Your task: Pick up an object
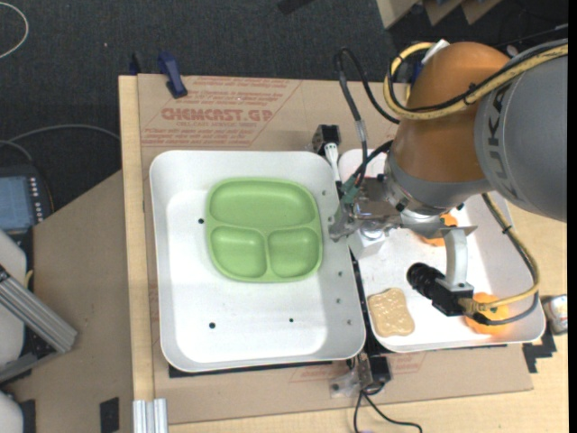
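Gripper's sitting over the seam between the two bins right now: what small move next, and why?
Probably shift the gripper toward the tan cracker-like piece in the right bin and descend there. It hangs above the bins' shared edge with nothing visibly held, and that piece lies flat and apart, nearest below the wrist.

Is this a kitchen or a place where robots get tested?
Probably a robot test lab, not a kitchen. A grey and orange robot arm reaches over two white bins on a cardboard-topped bench, loose cables trail around, and the green divided plate looks like a toy.
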Motion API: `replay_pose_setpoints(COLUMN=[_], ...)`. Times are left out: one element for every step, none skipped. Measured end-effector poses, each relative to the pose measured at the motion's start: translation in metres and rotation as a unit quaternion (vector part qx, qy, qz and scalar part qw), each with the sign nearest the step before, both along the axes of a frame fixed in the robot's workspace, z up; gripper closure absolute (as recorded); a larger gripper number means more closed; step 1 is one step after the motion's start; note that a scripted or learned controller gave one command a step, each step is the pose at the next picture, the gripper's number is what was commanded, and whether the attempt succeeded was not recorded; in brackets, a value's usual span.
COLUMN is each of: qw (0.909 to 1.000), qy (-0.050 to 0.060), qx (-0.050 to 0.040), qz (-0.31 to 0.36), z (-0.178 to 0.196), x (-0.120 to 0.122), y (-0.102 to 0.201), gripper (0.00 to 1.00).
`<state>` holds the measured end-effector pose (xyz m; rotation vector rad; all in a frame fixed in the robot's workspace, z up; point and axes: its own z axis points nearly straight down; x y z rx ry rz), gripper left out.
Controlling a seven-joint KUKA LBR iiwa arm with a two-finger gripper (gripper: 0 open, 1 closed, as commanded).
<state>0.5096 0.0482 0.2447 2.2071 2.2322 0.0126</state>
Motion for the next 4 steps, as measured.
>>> replay_pose_setpoints(qw=[1.0000,1.0000,0.9999,0.9999], qy=[0.002,0.005,0.005,0.008], qx=[-0.0011,-0.0013,-0.0029,-0.0032], qz=[-0.003,-0.002,-0.009,-0.009], z=[0.034,0.015,0.020,-0.065], x=[-0.031,-0.031,-0.030,-0.003], y=[0.051,0.111,0.047,-0.020], gripper=[1.00,1.00,1.00,1.00])
